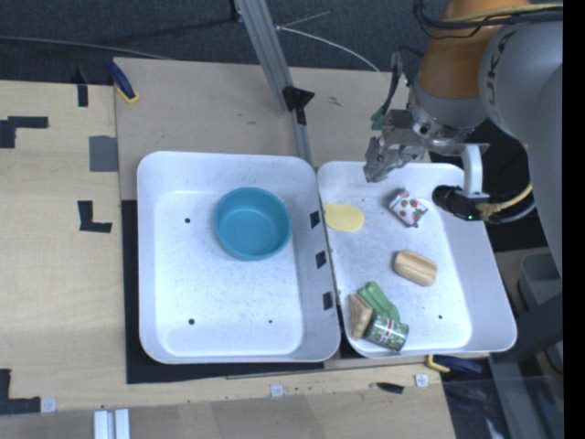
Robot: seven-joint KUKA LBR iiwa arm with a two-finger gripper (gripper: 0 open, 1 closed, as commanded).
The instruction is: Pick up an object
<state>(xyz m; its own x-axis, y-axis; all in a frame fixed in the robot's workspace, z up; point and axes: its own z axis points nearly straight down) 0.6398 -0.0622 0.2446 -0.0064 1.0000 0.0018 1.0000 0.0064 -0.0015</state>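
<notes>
Camera view showed the gripper (384,165) poised over the right bin's (475,332) far edge; whether it was released or clenched could not be told. The nearest candidate, a small white patterned packet (408,208), lay just beside it. A good pick meant centring above it, then descending straight. No label was legible.

One fixed camera looks down aslant on both bins (228,167).

Two white bins sit side by side. A blue bowl (252,222) lies in the left bin (174,273). The gripper (381,165) hangs over the right bin (475,309) at eleven o'clock.
</notes>
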